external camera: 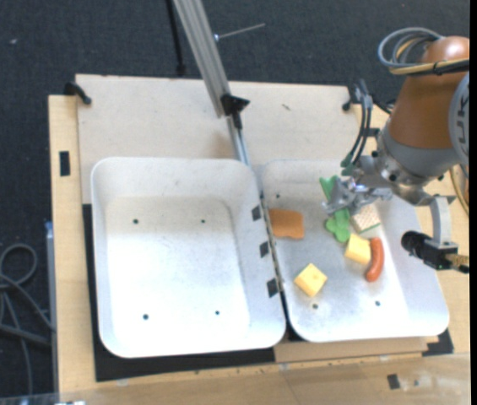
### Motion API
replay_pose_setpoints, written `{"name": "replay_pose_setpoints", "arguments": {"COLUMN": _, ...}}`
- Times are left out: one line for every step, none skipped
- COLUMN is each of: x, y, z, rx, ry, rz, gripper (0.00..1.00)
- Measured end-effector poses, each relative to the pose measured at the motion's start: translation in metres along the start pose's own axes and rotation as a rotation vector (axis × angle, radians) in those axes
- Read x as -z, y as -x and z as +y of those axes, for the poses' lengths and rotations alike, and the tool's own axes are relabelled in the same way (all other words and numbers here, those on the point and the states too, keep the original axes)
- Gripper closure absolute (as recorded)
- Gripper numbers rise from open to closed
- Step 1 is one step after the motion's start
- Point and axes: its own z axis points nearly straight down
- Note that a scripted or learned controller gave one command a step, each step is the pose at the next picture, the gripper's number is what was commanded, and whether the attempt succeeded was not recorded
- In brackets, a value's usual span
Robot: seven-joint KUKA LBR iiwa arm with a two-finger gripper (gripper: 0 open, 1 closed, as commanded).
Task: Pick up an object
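I see the pincer [344, 194] low in the right bin [407, 310], over the green piece [337, 224] at its 12 o'clock; open or clenched, I cannot tell. I would descend slowly, avoiding the cracker [366, 218].

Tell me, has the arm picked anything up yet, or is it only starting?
Done: the gripper is down in the right bin, over the green piece. In hand: nothing visibly lifted; its grip is unclear. Left: lifting something; the yellow cube and orange-red sausage lie there.

Even bright light, soft grainy focus
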Motion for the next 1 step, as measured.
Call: {"name": "replay_pose_setpoints", "arguments": {"x": -0.0119, "y": -0.0458, "z": 0.0204, "rx": 0.002, "ry": 0.001, "rz": 0.0, "gripper": 1.0}}
